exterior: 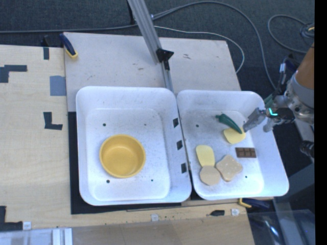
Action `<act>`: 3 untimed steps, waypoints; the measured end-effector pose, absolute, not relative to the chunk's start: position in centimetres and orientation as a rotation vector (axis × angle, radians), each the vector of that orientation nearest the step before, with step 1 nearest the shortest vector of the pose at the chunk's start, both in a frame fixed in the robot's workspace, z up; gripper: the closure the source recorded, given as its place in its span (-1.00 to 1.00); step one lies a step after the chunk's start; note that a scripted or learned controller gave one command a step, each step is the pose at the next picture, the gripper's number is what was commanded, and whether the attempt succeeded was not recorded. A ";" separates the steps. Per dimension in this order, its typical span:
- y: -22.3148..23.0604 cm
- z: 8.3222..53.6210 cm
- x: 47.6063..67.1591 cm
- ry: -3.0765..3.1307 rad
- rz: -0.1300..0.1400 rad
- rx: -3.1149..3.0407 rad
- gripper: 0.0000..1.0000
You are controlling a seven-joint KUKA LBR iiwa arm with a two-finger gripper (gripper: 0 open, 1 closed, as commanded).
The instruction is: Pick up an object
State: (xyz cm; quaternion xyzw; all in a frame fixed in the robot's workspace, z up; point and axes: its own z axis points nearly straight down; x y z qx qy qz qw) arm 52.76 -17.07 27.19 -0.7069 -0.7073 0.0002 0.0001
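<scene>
Round tan biscuit (209, 175) (matte) beside lobed one (229, 167).

All the loose pieces sit relative to the yellow bowl (122, 155), which stands upright, round and hollow, in the left bin.

Well to the bowl's right, in the other bin, a pale yellow rounded block (205, 155) lies flat. Just below it a tan round disc (209, 175) touches a tan bread-shaped slice (229, 167) on its right. Further right, a small brown chocolate bar (246, 153) lies flat, apart from the slice. Up and right of the bowl, a yellow wedge (233, 136) rests with a dark green handle-like piece (227, 120) lying slantwise against its upper edge.
</scene>
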 end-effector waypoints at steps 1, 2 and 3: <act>-17.1 27.2 52.8 -2.222 0.001 -2.221 -1.00; -17.9 22.4 53.0 -2.219 0.004 -2.219 -1.00; -18.3 16.2 53.3 -2.218 0.005 -2.218 -1.00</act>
